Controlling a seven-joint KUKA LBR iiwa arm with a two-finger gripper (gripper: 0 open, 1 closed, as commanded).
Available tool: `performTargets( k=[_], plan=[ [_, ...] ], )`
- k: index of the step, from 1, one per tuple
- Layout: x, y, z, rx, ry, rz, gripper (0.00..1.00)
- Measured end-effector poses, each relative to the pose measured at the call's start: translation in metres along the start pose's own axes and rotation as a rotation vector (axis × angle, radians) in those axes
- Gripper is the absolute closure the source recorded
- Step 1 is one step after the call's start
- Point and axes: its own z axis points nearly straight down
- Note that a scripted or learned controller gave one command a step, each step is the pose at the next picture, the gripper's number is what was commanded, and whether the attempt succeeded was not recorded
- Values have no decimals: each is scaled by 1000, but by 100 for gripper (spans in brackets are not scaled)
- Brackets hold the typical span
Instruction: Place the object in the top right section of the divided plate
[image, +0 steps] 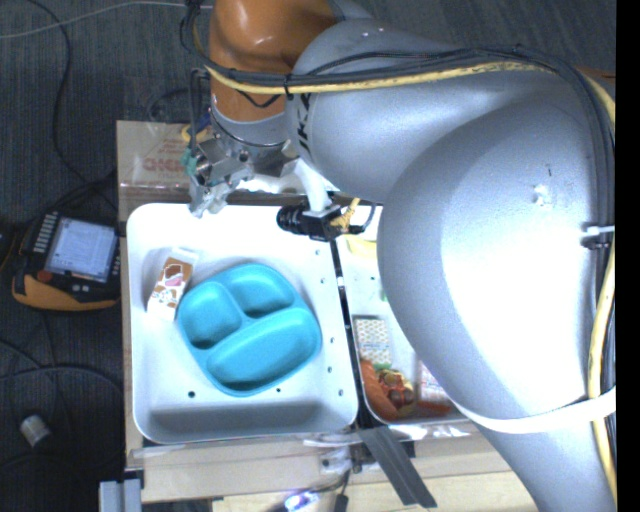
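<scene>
A blue divided plate (250, 325) lies in the left white bin (150, 400), with two small sections toward the far side and one large section toward the near side. A small packaged item (170, 283) with a brown and white wrapper lies on the bin floor just left of the plate. My gripper (207, 190) hangs over the bin's far left rim, above and beyond the packet. Nothing shows between its fingertips.
The large grey arm covers most of the right bin (372, 330), where some packaged items (385, 380) peek out. A flat printed package (160, 155) lies beyond the left bin. A handheld device (75, 250) rests on the floor at left.
</scene>
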Motion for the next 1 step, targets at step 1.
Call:
performTargets(
  k=[1],
  plan=[
    [5,2,65,-6,6,-406,100]
  ],
)
